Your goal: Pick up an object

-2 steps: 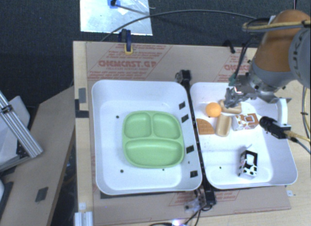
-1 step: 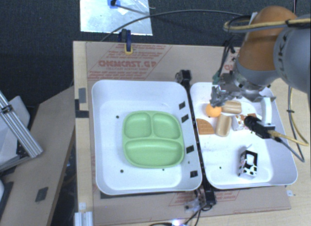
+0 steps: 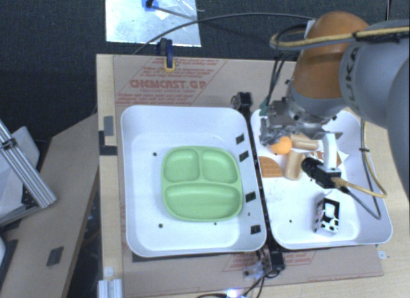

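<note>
My gripper [image 3: 277,134] is low in the far left part of the right bin [image 3: 359,226], hanging from the grey arm with its orange band. Right below it lies a small orange object [image 3: 280,144]. Next to that are a tan cylinder [image 3: 295,165] and a brown wedge-shaped piece [image 3: 270,167]. A black-and-white patterned object [image 3: 327,216] stands nearer the bin's front. The arm's wrist covers the fingers.
The left bin [image 3: 138,162] holds a green sectioned plate [image 3: 202,182]. A white and black item [image 3: 328,156] lies beside the tan cylinder. Cables run from the arm over the right bin's right side. A divider with black clips separates the bins.
</note>
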Tool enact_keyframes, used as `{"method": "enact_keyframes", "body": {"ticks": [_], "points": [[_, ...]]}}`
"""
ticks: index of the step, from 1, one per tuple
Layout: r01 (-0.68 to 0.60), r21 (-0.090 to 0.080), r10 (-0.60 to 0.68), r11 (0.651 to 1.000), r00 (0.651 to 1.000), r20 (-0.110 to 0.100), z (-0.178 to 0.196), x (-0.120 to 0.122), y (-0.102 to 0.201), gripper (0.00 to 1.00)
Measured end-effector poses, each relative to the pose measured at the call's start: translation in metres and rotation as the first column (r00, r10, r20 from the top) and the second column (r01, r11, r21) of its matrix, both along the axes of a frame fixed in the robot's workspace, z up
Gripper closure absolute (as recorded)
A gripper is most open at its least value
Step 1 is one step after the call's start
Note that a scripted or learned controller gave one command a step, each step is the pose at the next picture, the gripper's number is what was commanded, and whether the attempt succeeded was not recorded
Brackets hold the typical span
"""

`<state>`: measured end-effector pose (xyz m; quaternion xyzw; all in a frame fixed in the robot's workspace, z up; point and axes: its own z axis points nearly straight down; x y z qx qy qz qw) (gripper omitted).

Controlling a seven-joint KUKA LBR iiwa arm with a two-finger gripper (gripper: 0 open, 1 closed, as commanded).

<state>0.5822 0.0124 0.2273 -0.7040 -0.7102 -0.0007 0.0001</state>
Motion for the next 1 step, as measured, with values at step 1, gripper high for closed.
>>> {"method": "enact_keyframes", "body": {"ticks": [1], "points": [[-0.002, 0.001, 0.002, 1.0, 1.0, 0.001, 0.0091, -0.008, 0.0565, 1.0]]}}
